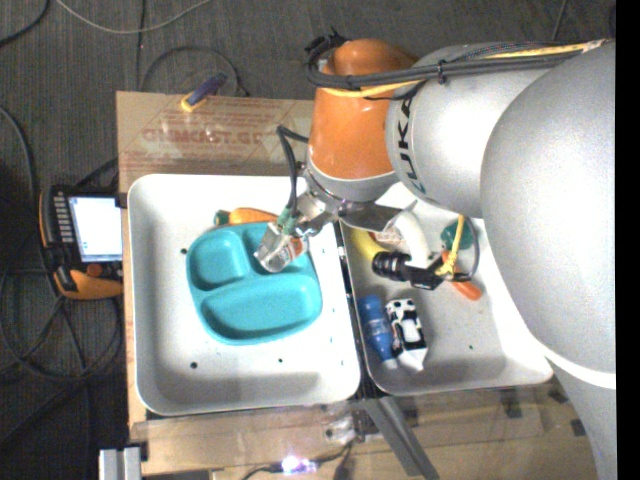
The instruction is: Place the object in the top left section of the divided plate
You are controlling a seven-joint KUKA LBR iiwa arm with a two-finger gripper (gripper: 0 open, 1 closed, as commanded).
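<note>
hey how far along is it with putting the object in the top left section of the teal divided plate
Done: the grey arm's gripper has reached the teal divided plastic plate in the left white bin. In hand: it hangs over the plate's upper right part; what it carries is unclear. Left: getting the object into the top left section.

the grey arm (500,98) reaches in from the right, its fingers (280,243) pointing down-left.

Dark grey carpet (200,28) covers the floor, crossed by loose cables (90,13). A wooden bench (215,133) stands on it, with a lit handheld screen (95,230) alongside.
</note>
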